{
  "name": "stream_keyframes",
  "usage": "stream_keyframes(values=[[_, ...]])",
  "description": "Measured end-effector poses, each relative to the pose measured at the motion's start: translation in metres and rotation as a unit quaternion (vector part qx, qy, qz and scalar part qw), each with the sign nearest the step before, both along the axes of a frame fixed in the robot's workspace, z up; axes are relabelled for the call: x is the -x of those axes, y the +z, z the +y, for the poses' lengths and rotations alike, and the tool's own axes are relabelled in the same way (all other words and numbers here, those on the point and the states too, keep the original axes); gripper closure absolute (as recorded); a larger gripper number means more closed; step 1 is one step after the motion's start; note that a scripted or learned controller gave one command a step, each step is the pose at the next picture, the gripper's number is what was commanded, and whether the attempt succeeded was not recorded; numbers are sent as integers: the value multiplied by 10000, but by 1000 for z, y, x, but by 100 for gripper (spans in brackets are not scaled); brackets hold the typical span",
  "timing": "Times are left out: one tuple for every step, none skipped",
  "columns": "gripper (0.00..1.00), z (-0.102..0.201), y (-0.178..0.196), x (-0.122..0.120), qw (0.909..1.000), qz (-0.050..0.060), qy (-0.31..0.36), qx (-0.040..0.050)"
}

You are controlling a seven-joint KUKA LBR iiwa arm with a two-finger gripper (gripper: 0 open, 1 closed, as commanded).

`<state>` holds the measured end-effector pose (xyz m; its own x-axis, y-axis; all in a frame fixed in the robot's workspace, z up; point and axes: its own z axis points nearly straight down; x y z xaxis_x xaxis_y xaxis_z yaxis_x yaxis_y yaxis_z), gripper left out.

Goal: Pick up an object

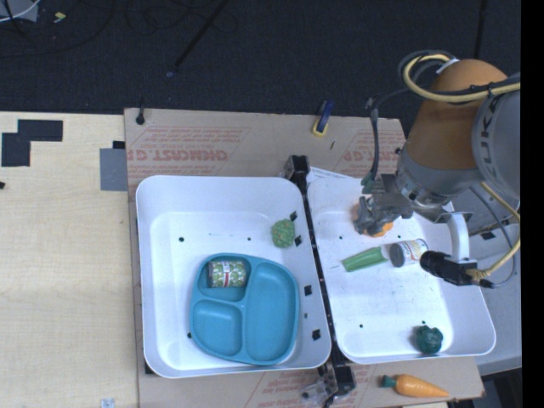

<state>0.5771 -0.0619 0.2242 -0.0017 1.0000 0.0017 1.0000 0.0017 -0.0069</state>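
One orange object (385,224) sits against the fingers (371,220) in the right bin (476,313); whether they grip it, I cannot tell

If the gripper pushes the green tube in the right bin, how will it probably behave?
The green tube lies flat on the right bin floor, so it cannot tip. It looks round and slender, so it may roll sideways. It seems small, probably light, and could slide toward the bottle beside it.

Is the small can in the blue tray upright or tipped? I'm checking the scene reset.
Tipped. The can lies on its side in the top-left compartment of the blue divided tray, its label facing up.
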Motion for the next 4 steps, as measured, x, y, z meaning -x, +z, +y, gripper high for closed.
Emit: stream_keyframes(values=[[100, -4, 10, -7, 10000, -23, 2, 6], [100, -19, 5, -10, 10000, -21, -12, 10], [100, -6, -4, 3, 10000, -7, -9, 6], [100, -7, 0, 5, 10000, -13, -12, 4]])
